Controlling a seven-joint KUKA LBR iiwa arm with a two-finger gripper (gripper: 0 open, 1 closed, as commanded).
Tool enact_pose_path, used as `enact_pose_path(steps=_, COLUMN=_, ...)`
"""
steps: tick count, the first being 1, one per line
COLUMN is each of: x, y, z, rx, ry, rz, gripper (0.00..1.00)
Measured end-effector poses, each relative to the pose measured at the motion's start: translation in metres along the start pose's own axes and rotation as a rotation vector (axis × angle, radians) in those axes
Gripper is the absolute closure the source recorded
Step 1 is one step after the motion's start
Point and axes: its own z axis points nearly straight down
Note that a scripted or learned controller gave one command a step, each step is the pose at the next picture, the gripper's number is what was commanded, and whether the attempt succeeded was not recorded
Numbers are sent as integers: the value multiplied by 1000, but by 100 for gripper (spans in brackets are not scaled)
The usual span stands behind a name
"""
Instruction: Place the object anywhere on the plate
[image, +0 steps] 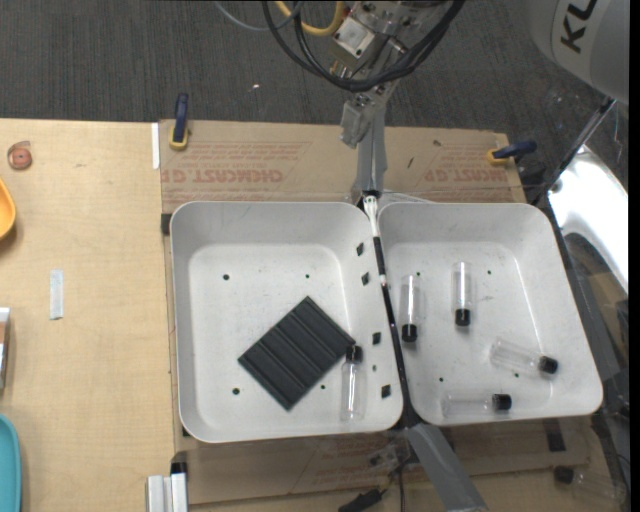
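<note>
The grey robot arm (590, 40) is cut off by the top right corner, and its tool cannot be made out. An orange object (5, 215) and a teal object (8, 465) at the bench's left edge are cropped. Dark cables (330, 45) are cut by the top edge.

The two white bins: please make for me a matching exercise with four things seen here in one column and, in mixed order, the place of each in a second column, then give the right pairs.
Things
1. dark ribbed plate
2. vial beside the plate
3. upright-lying pair of vials
4. gripper

Places
A. above the far end of the divider between the bins
B. floor of the left bin, turned diagonally
C. upper part of the right bin
D. left bin, at the plate's right corner

Pairs: 1-B, 2-D, 3-C, 4-A
</note>
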Motion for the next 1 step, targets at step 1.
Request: enact_pose_path(steps=1, x=50, y=51, z=0, rx=-2, ry=-1, rz=-129, gripper=100)
